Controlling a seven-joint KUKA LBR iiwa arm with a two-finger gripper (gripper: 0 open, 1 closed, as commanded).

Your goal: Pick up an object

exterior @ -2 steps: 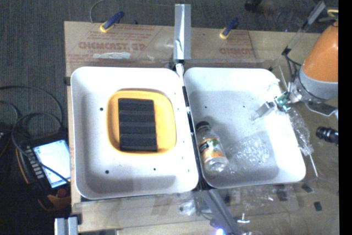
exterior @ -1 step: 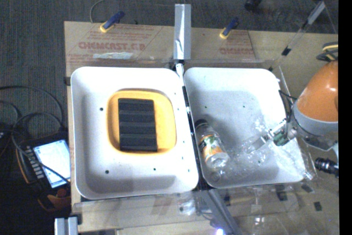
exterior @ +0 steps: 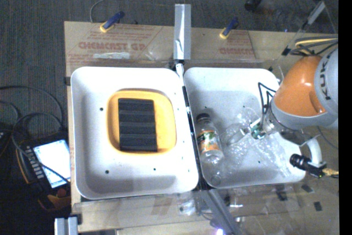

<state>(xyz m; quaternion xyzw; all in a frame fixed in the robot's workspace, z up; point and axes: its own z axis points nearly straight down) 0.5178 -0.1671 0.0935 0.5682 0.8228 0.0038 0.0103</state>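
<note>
Arm (exterior: 308,91) comes in from the right, orange band over the right bin (exterior: 231,77), wrist angled down-left toward the bin floor. Gripper (exterior: 257,130) sits low among a heap of crumpled clear plastic (exterior: 242,137); the plastic's glare and the wrist hide the tips, so can't tell how wide it's spread or whether anything's caught in it. The clear plastic lies right at the gripper, spreading to its left and toward the bin's near wall. Further left of the gripper, past the plastic, a small clear bottle (exterior: 208,143) w/ dark cap and orange-green label lies on its side along the bin's left wall, cap pointing to the far edge; near the plastic heap, contact btwn them not clear. Well to the left of the gripper, across the divider, the left bin (exterior: 88,135) holds a yellow tray (exterior: 168,124) w/ a black ribbed block (exterior: 137,125) lying flat inside it, both roughly centred in that bin. Two blue-yellow clamps (exterior: 111,21) sit on the cardboard at the bench's far edge, well apart from the gripper.
</note>
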